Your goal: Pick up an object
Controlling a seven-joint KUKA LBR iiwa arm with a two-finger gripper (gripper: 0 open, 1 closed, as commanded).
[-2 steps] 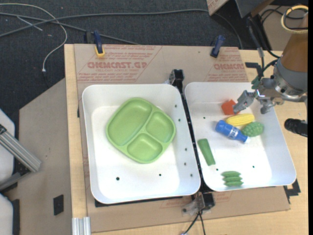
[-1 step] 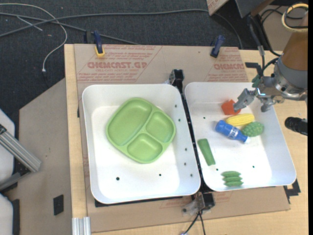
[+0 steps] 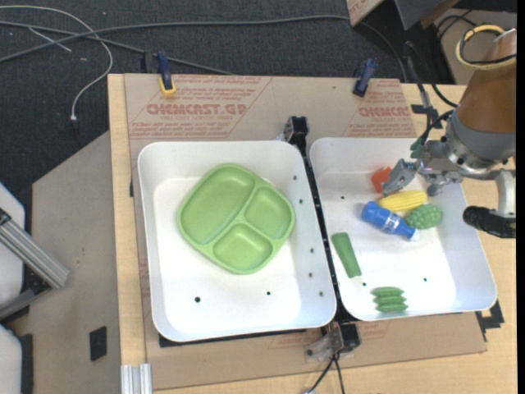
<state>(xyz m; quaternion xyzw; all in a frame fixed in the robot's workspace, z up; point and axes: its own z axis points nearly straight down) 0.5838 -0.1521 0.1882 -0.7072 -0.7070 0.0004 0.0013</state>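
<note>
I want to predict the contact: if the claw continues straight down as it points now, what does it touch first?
Probably the yellow corn, which lies just under the claw, beside the orange piece and above the blue bottle. Depth is unclear from this slanted view, so the orange piece is possible too.

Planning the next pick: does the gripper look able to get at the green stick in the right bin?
Probably yes. The green stick lies alone on bare bin floor, apart from the blue bottle; the gripper hangs nearby.
</note>
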